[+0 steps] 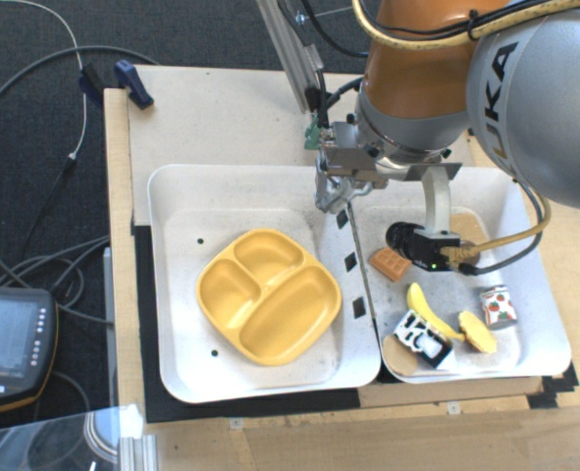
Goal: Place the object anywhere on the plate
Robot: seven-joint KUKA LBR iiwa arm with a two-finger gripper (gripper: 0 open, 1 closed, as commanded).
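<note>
Bright, even overhead light with soft shadows; the white bins [172,214] look slightly washed out, the nearby arm [437,57] softly blurred.

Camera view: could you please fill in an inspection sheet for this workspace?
Surface: left bin and right bin, white, side by side.
Job's things: yellow plate in left bin, no object on it yet.
Clutter: right bin holds banana, orange block, carton, yellow slice, black-and-white item.
Grippers: gripper over the walls between the bins.
Cables: grey cables on floor, left.
Surroundings: pendant; blue clamp.
</note>
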